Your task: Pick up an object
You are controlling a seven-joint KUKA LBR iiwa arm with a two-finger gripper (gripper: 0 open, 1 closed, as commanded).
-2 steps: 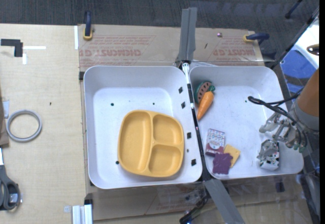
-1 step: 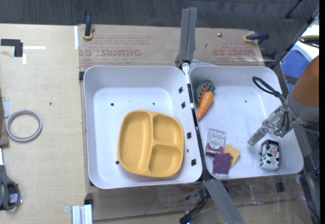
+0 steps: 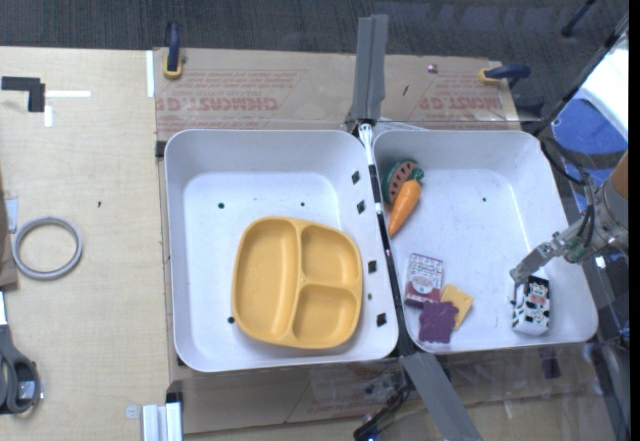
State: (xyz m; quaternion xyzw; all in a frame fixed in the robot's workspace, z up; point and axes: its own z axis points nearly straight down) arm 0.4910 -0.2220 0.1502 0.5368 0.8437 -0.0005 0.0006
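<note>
My fingers [image 3: 528,272] hang low over the right shallow white plastic bin [image 3: 500,154], near its front right corner, just above a small black-and-white cow-patterned carton [image 3: 532,306] that stands against the bin's front wall. How far apart they are I cannot tell — they are small and grey against the white, and nothing shows between them.

Left of the carton along the same front wall lies a purple flat piece [image 3: 436,320], partly overlapping a yellow cheese-like wedge [image 3: 459,303]; a small white and red printed box [image 3: 424,278] touches them from behind. Further back, close to the wall dividing the bins, an orange toy carrot [image 3: 403,202] lies tilted with a green-and-brown striped round piece [image 3: 401,173] at its far end.

In the left white bin [image 3: 200,169] sits a yellow three-compartment plastic plate [image 3: 297,281], toward the front.

On the pale wooden worktop [image 3: 80,139], well to the left, lies a grey tape ring [image 3: 44,247] — beyond both bins, brown printed cardboard [image 3: 260,99].
</note>
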